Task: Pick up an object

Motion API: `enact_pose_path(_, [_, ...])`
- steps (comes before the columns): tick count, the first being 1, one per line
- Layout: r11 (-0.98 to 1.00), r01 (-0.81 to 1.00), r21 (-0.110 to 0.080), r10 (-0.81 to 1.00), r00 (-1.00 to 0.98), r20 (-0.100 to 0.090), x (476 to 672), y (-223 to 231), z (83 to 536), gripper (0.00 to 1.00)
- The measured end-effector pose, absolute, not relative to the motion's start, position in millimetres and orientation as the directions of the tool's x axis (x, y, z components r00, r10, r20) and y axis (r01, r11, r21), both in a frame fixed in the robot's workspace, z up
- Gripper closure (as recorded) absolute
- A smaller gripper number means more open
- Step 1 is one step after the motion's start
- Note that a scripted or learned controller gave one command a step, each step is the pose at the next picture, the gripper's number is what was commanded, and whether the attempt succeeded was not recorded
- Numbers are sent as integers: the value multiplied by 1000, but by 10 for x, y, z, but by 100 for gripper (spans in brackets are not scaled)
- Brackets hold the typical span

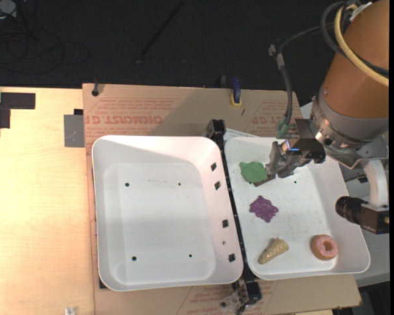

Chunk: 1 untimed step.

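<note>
The right bin holds a flat green piece near its back left. A purple piece lies in the middle. A tan cone and a pink frosted doughnut lie near the front. My gripper hangs low over the bin, just right of the green piece and close against its edge. Nothing shows between the fingers.
The left bin stands beside the right one, joined by black clips along the shared wall. Both bins rest on a cardboard sheet on a pale wooden bench. A black fitting juts in at the right.
</note>
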State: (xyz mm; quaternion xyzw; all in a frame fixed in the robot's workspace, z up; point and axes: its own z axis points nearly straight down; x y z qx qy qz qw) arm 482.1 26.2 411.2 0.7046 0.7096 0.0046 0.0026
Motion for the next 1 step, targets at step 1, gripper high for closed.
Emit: enact_pose_path(1, [6,1000,4,1000,-6,1,4962,871,4657,100])
